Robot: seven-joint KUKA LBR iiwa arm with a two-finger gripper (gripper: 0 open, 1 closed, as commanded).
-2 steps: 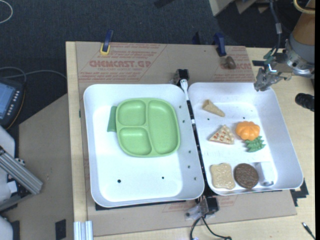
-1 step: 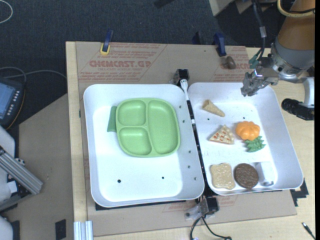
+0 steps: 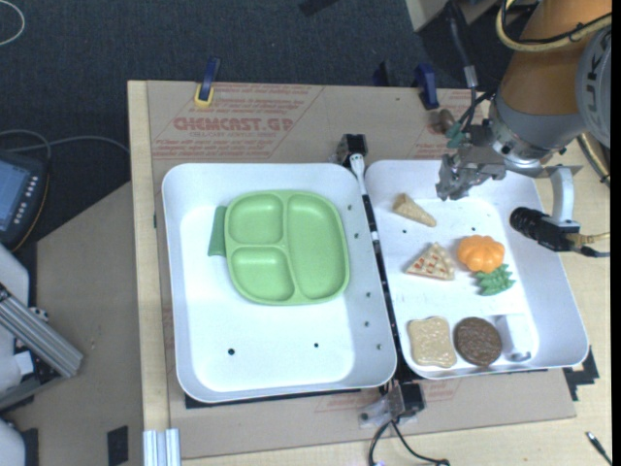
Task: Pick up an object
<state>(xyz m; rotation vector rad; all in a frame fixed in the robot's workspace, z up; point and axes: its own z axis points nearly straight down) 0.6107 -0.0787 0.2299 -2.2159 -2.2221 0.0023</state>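
My gripper (image 3: 452, 189) hangs over the back of the right bin (image 3: 553, 304), just right of a tan cheese wedge (image 3: 414, 211). Its dark fingers point down and nothing shows between them. Further forward in the same bin lie a pizza slice (image 3: 432, 262), an orange pumpkin-like piece (image 3: 481, 252) with a green leafy bit (image 3: 496, 280), a slice of toast (image 3: 432, 341) and a brown round patty (image 3: 477, 340).
The left bin (image 3: 194, 338) holds a green divided plate (image 3: 287, 247). A black cylinder (image 3: 539, 227) on the arm's wrist sticks out over the right bin's far side. Clamps sit at the board's back edge.
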